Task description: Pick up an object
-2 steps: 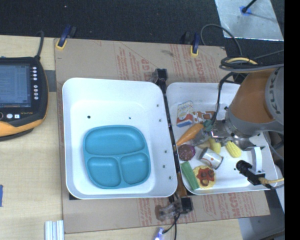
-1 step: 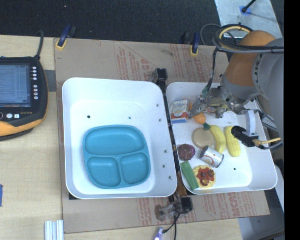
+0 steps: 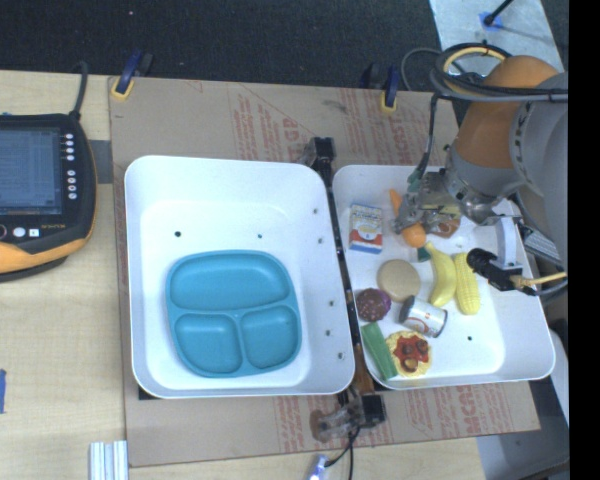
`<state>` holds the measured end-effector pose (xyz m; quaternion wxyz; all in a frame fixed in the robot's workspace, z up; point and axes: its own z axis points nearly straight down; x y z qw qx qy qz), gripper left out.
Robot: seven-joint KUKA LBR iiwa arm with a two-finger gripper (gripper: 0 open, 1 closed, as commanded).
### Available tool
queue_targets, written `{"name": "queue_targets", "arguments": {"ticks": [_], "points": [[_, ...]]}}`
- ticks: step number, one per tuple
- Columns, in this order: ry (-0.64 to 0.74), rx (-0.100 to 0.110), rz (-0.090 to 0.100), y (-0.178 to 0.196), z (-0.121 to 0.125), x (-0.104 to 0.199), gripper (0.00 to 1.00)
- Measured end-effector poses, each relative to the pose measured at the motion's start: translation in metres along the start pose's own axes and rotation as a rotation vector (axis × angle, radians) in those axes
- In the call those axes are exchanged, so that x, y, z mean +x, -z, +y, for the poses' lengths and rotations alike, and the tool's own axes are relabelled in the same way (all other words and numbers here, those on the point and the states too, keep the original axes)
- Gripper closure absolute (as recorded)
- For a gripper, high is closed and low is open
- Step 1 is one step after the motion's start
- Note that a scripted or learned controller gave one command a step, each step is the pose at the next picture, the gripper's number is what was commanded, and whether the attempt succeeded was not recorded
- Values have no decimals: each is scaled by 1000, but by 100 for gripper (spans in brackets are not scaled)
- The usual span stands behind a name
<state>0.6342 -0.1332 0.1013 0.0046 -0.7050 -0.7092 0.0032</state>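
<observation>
1. From my overhead feed, the gripper (image 3: 417,216) sits low in the right bin (image 3: 520,363), near its far wall, right at a small orange fruit (image 3: 412,235).
2. That orange piece is round, bright and smooth, and lies just below the gripper's tip; a sliver of similar orange (image 3: 394,200) shows on the gripper's left side.
3. I cannot tell how the gripper stands or whether it has anything: the metal body hides that part, and all I can say is that the tip is at or touching the orange fruit.
4. Just left of it I see a small white carton (image 3: 366,225) with a red and blue label, lying flat.
5. Nearer the camera lie a tan round bun (image 3: 399,278), a dark reddish disc (image 3: 373,304), a banana (image 3: 441,274) and a corn cob (image 3: 465,283) side by side, a small tin (image 3: 423,318), and a pizza slice (image 3: 410,352) beside a green strip (image 3: 377,350).
6. The left bin (image 3: 150,198) holds a blue divided tray (image 3: 234,311).
7. A teach pendant (image 3: 30,193) rests on the bench at far left.
</observation>
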Motion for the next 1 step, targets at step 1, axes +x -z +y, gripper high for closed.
{"name": "queue_targets", "arguments": {"ticks": [1], "points": [[-1,-10,-1,91,-17,61,100]]}}
